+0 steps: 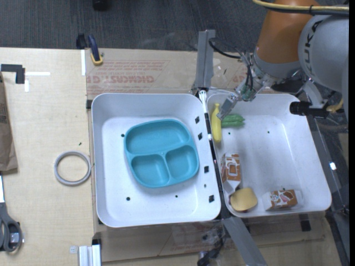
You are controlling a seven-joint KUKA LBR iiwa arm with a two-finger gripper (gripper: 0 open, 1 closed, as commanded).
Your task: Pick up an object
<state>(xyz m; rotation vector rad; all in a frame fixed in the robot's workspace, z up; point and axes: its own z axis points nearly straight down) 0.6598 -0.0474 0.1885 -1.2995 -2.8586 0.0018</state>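
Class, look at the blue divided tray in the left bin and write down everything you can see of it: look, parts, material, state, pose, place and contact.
The blue divided tray of smooth plastic is a rounded rectangle with a raised rim and three compartments: one long one along its far side and two smaller ones along the near side. All three look bare. It lies flat and right way up, turned slightly askew, near the middle of the left shallow white bin, resting on the bin floor. Nothing else touches it.
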